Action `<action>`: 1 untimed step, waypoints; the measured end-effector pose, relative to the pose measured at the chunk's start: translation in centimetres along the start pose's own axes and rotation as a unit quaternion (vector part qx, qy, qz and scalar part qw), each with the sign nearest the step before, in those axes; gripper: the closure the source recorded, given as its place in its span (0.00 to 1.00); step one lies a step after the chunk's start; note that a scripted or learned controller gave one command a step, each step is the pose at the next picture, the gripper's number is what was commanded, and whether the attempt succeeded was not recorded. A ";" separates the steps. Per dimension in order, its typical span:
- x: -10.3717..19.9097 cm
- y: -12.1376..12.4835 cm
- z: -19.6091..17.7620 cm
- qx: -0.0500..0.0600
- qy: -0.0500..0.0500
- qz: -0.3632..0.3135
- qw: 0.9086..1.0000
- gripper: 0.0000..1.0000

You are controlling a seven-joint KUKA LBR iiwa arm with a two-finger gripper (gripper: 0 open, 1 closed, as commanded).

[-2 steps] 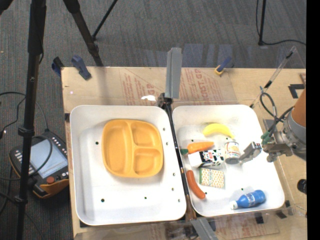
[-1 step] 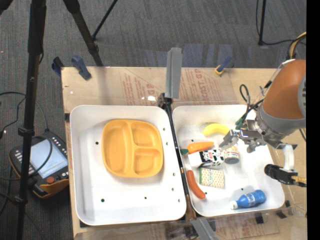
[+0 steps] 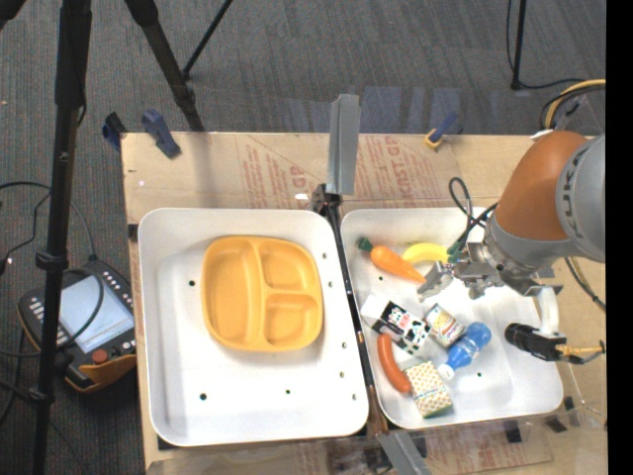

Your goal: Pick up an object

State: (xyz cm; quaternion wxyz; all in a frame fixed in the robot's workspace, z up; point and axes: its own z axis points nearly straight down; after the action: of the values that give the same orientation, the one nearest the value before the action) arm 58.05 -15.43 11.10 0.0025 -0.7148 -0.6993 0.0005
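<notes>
The camera looks down on a brown wooden bench [image 3: 247, 166] with two flat white bins side by side.

The left white bin [image 3: 178, 404] holds a yellow plastic plate with three sections [image 3: 263, 292]. The plate lies flat near the middle of that bin.

The right white bin [image 3: 529, 389] holds a pile of small toys. A toy orange carrot with a green top [image 3: 394, 261] lies near the far side of the bin. A yellow toy banana [image 3: 425, 252] sits just beside it. Closer to the front lies a small black and white box with cow spots [image 3: 403, 326]. Next to that is a little white carton with a picture on it [image 3: 442, 325]. A blue plastic bottle [image 3: 466, 346] lies tilted just to the right of the carton. A red toy sausage [image 3: 392, 361] lies near the front. A small box with a checked pattern [image 3: 428, 387] touches the sausage.

The grey arm with the orange band [image 3: 542, 201] reaches in from the right. Its claw [image 3: 457, 274] hangs over the right bin, close to the banana and the carrot. I cannot tell how the claw is set. No toy can be seen in it.
</notes>
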 end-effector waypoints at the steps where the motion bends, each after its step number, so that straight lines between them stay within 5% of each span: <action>1: -2.2 -5.1 2.6 0.000 0.000 -0.041 0.999 0.00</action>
State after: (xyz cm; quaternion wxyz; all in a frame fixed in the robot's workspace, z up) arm 52.84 -17.51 8.51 0.0030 -0.6856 -0.7280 0.0007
